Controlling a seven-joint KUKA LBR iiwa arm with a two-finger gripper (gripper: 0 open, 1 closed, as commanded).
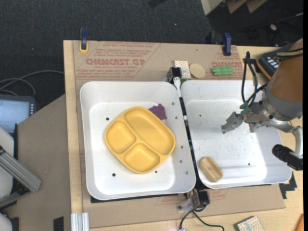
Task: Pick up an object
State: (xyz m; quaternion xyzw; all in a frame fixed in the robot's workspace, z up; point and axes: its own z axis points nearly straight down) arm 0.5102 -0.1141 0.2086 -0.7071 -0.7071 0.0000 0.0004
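- I'm seeing the arm (288,81) reaching in from the right, orange band showing above the wrist, hanging over the right bin (211,97).
- The gripper (232,122) is sitting over the right bin's middle, pointing left. Nothing is showing between its tips.
- Fingers: I can't tell whether they're apart or together from this angle.
- A tan oval object (210,169) is lying in the right bin's near-left corner, well apart from the gripper.
- The left bin (96,105) is holding a yellow divided plate (139,139), three compartments, lying flat near the middle.
- A small purple object (158,111) is lying just beside the plate's far-right edge, maybe touching it.
- The brown board (120,61) under the bins is reading "CHEMCAST GP" in red print, repeated; the smaller lines are too fine for me to read.
- On the board behind the bins I'm seeing a tan round piece (197,70) and a green piece (222,70), near each other.
- Two blue clamps (83,38) are gripping the board's far edge.
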